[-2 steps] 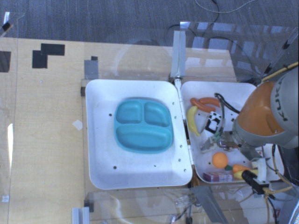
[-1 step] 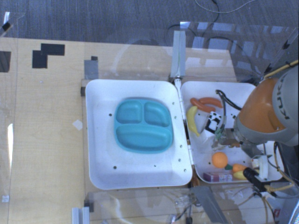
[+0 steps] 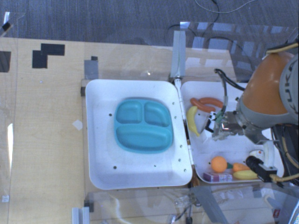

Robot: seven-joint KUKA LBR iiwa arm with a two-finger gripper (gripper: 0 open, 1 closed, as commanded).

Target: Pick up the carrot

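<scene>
Carrot: long orange tapered carrot (image 3: 207, 102) is laid crosswise, just beyond the two-finger gripper (image 3: 219, 127).
Fingers: state cannot be told.

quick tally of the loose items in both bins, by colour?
Blue: 1, divided plate
Yellow: 2, banana, yellow piece
Orange: 3, hot dog, orange, carrot
Pink: 1, small box
Total: 7
</scene>
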